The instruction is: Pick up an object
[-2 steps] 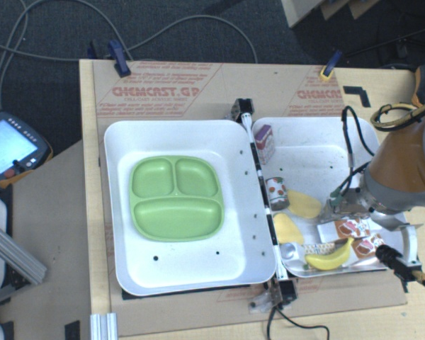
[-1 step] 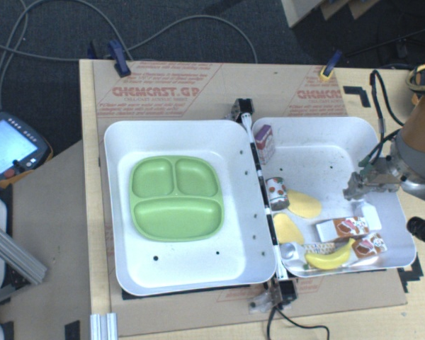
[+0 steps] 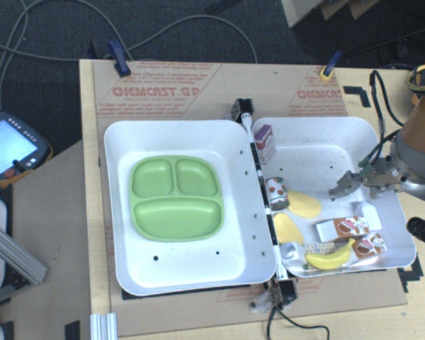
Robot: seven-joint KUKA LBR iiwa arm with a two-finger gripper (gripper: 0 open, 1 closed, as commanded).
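My pincer [image 3: 347, 183] hangs low over the right bin [image 3: 326, 129], reaching in from the right above its bare middle; whether it is open or closed I cannot tell from here, and nothing shows gripped in it. The things to choose from lie mostly toward the near side of that bin: a banana [image 3: 329, 258] at the near edge, snack packets [image 3: 350, 227] just behind it, two yellow pieces [image 3: 303, 204] nearer the divider, a small can [image 3: 275, 190] against the divider, and a purple carton [image 3: 263, 140] at the far left corner. The left bin [image 3: 127, 144] holds a green tray [image 3: 176, 197]. I judge I am in the approach, target not yet reached. Next I should move over one item, probably the packets close beside me, and descend squarely.
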